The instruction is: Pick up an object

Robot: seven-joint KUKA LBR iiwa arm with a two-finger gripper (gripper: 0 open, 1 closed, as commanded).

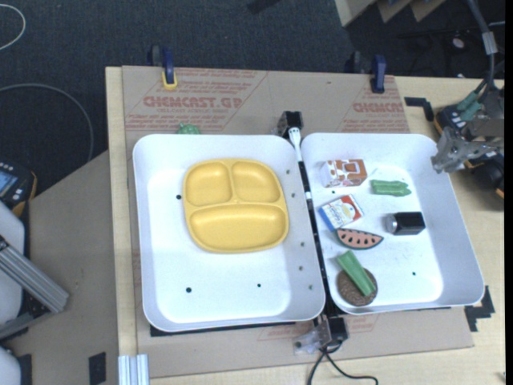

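Bins sit side by side on your worktop (240,95). Left bin (160,287), centre-left of the frame, holds a yellow divided plate (235,205). Right bin (449,271) holds small objects: a brown-and-white carton (345,172) at upper left, a green pod (389,188) to its right, a blue-and-white packet (341,212) below the carton, a black block (406,223) to the right, a watermelon slice (358,239) under the packet, and a green piece (354,269) lying on a brown disc (355,289) at the bottom. Your hand (453,152) hangs at the right bin's upper right edge, away from every object; you cannot tell how far it is open.
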